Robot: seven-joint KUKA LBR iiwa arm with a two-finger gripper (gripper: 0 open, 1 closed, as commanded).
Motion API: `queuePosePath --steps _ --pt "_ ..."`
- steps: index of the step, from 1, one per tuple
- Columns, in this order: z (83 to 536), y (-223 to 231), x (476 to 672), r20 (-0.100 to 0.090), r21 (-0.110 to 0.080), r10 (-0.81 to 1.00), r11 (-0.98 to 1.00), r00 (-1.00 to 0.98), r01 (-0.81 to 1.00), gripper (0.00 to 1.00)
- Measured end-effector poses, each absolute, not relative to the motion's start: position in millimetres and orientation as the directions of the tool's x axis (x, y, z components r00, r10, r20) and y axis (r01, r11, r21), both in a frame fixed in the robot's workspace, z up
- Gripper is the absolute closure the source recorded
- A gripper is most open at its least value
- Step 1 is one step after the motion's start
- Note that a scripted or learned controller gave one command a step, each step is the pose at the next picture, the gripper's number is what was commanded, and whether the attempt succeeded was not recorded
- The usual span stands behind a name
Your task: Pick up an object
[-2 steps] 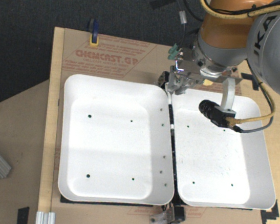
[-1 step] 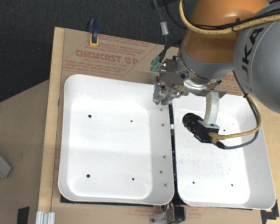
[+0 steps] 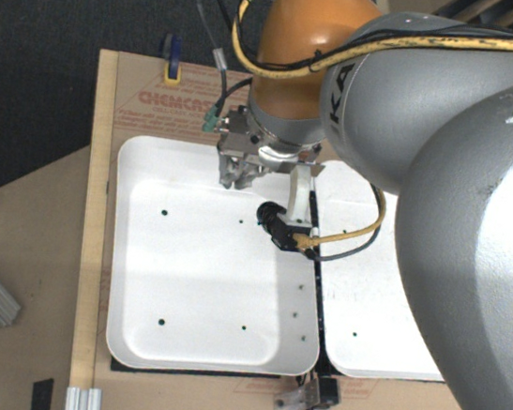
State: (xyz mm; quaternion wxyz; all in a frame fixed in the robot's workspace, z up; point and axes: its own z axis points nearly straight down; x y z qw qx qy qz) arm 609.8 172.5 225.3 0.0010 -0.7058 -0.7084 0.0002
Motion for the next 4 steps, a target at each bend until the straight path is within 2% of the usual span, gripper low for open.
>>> queuePosePath --steps 1,2,3,4 --pt "302 146 597.6 0.0 0.004 1.0 -0.001 0.001 1.0 1.0" --pt "247 169 643.6 0.0 0.004 1.0 0.002 -0.002 1.0 1.0" --pt "302 153 636.2 0.001 0.005 1.0 -0.001 0.001 1.0 1.0" --pt "347 71 622.4 -0.001 0.006 1.0 -0.007 0.007 1.0 1.0"
